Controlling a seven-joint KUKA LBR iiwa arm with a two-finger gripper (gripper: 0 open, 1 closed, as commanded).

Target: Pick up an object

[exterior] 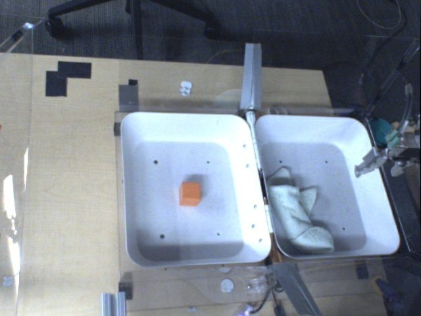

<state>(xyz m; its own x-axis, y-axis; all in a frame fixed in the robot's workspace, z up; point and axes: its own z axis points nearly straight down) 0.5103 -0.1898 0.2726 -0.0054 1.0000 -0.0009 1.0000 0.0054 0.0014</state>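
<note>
A: Which step is it now?

B: The very start, I think. The gripper [376, 162] is at the right rim of the right bin [342, 135], with nothing in it; how wide its fingers are, I cannot tell.

A: What can it take?

B: The cloth [297, 217] in this bin, or the orange cube [190, 193] in the left bin [141, 176]. Next it must go above one and descend.

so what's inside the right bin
A crumpled white cloth lies in the right bin, near its left wall and front. The rest of the floor that shows is bare. Whatever might sit under the cloth's folds is covered, so that can't be told.
</note>
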